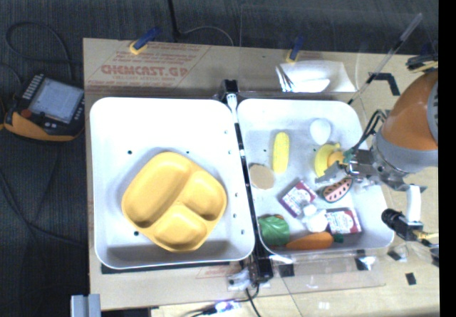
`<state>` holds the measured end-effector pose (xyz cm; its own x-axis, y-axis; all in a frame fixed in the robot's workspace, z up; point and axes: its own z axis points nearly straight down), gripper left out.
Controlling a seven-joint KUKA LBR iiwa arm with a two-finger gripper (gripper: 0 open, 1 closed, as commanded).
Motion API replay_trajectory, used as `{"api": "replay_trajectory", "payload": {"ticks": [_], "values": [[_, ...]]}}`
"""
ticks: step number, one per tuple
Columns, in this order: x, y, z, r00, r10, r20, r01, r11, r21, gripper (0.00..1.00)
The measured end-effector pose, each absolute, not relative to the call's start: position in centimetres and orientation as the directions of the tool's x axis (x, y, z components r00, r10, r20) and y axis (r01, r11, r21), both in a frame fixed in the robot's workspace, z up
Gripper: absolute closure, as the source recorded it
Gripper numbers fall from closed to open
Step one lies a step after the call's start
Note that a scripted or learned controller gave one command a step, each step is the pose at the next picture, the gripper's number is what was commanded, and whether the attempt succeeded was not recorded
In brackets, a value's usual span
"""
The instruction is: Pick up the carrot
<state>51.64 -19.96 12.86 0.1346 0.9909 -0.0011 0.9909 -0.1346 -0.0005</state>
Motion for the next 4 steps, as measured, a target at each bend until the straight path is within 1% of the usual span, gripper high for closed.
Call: {"api": "replay_trajectory", "payload": {"ticks": [1,2,3,4], "values": [[52.7,-21.3,16.4,0.131,0.991,-0.001,0.991,-0.131,-0.001,0.0],[58.2,-19.8,9.3,0.138,0.99,-0.002,0.99,-0.138,0.001,0.0],[60.6,-20.5,9.2,0.235,0.972,0.02,0.972,-0.235,-0.005,0.0],[60.5,-21.1,10.1,0.236,0.972,0.001,0.972,-0.236,0.008,1.0]]}}
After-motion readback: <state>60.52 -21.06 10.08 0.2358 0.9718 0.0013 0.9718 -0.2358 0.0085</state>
